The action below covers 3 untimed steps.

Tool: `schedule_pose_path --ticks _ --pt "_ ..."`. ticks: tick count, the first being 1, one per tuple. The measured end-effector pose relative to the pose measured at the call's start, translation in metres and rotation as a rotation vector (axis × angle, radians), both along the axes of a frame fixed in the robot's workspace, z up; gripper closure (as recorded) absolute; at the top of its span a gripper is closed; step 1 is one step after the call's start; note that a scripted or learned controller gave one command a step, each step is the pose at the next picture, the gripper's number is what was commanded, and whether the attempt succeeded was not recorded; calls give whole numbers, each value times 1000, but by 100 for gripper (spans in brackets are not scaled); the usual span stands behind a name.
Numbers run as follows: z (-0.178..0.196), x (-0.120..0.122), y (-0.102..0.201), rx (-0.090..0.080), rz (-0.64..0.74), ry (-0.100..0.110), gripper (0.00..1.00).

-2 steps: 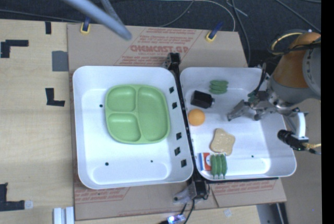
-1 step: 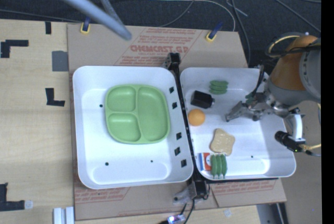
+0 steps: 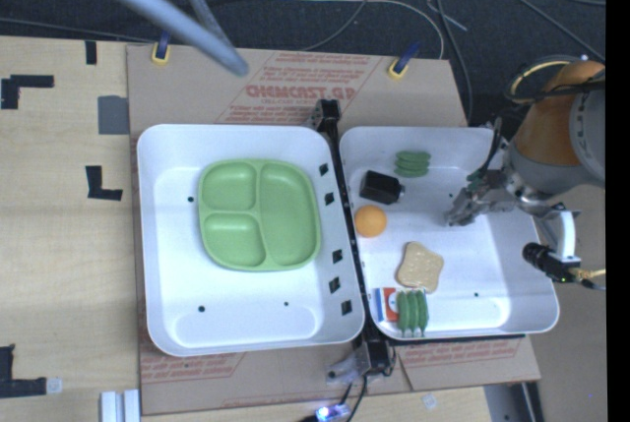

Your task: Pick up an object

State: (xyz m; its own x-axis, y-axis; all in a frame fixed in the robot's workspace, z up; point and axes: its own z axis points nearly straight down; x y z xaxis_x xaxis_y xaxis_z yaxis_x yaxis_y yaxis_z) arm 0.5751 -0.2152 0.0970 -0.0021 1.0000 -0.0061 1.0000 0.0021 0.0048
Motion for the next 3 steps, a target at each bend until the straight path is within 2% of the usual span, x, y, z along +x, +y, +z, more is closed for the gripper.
schedule_pose_path --ticks 1,2,3 --pt "50 1 11 6 0 2 100" --pt "96 -5 8 5 -1 2 100" --pt "156 1 2 3 -1 -1 100"
